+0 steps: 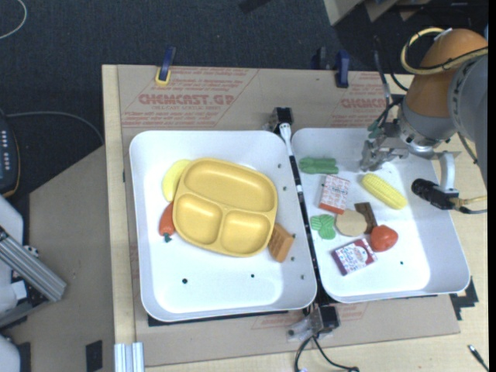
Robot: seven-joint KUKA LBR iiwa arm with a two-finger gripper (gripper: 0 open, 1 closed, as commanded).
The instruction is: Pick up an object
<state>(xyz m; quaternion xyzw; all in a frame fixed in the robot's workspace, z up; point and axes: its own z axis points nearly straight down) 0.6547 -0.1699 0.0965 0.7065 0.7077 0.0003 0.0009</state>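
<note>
Gripper (pixel 377 155) hovering over right bin (pixel 442 273), upper area; open or closed, cannot tell. Corn cob (pixel 384 190) lying just below it, apart. Yellow divided tray (pixel 223 206) sitting in left bin (pixel 217 297).

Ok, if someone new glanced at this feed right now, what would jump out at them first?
Probably the big yellow divided tray taking up most of the left bin, with a red-orange vegetable tucked against its left side. Next, the cluster of small toy foods in the right bin: a corn cob, a tomato and a green pod. The gripper hangs over that bin's upper edge, just above the corn.
</note>
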